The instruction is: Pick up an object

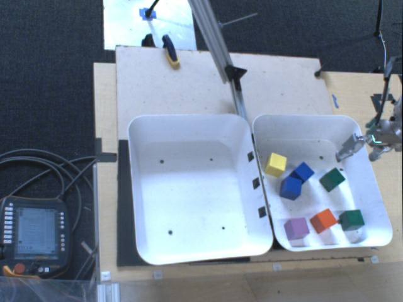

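The right bin holds several small cubes: a yellow one, two blue ones touching each other, a green one, an orange one, a dark green one and a purple one. My gripper hangs over the bin's upper right corner, above and to the right of the green cube. It is open, with nothing between its fingers.
The left bin sits beside the right one, their walls touching at the middle. A metal pole slants in from the top. A teach pendant and cables lie at the lower left, off the bench.
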Controlling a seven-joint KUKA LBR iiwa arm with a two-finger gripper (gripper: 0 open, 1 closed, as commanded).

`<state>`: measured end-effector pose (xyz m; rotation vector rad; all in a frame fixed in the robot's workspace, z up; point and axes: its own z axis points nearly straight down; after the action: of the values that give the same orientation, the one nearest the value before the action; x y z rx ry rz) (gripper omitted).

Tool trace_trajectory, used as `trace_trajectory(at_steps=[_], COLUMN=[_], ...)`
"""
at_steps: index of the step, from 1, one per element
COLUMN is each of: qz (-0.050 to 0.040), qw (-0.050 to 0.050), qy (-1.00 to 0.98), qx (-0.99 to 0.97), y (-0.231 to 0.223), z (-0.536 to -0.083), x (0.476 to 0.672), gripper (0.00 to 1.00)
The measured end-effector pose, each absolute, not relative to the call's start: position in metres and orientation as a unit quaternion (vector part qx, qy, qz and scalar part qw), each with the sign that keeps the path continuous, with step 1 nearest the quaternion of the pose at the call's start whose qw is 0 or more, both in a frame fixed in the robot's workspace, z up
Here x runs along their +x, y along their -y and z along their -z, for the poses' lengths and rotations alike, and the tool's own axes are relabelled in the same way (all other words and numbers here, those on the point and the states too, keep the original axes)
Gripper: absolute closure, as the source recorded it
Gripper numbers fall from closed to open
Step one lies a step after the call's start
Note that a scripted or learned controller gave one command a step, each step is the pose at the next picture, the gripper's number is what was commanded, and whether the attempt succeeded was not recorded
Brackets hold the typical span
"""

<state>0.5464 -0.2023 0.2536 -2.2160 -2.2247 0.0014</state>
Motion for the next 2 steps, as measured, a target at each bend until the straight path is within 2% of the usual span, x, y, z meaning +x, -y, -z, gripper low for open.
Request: trace_trajectory(at_steps=[1,2], qz=[0.0006,-0.0006], qw=[-0.001,0.001], qy=[0.709,0.708], qx=[-0.706,-0.707], y=[0.202,0.202], z=[-0.256,-0.202], x=[0.547,0.537], gripper=[0.0,0.0])
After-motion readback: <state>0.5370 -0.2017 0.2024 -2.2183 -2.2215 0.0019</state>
